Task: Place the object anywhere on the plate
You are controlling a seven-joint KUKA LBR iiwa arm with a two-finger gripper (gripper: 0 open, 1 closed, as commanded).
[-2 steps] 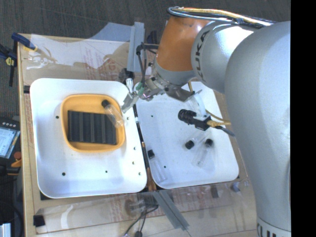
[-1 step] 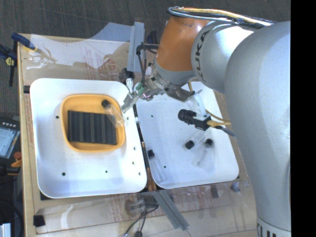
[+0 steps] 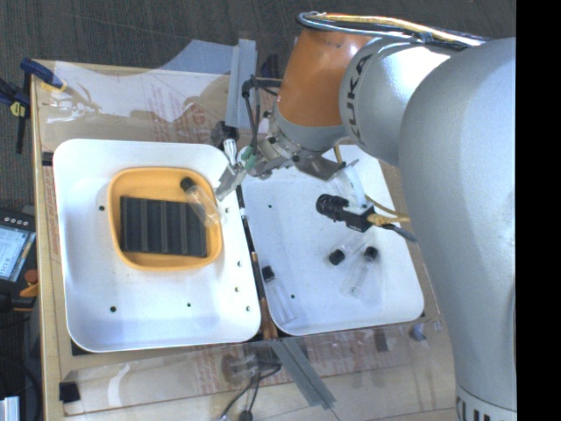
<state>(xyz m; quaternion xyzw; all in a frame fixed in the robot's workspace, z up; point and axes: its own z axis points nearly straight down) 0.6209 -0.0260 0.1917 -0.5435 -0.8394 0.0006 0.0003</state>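
On the tabletop point(image 3: 114, 95), the left shallow white bin point(image 3: 79, 261) holds a yellow rounded-rectangular plate point(image 3: 118, 191) with a dark ribbed rectangular panel point(image 3: 162, 226) at its centre. A clear plastic tube with a black cap point(image 3: 203, 202) lies tilted on the plate's upper right corner, cap end toward the upper left, partly over the ribbed panel's corner. The gripper point(image 3: 226, 175) stands just beside the tube, over the plate's right edge. Whether its fingers are spread or pressed together cannot be told, and the tube is not seen between them. The right shallow white bin point(image 3: 298, 305) holds a small dark piece point(image 3: 267, 274) near its left wall. Toward its middle are two small black round caps point(image 3: 336, 256) point(image 3: 370, 253) and a second clear plastic vial point(image 3: 358, 279) just below them. The grey arm with the orange band point(image 3: 421, 103) reaches over this bin from the right.
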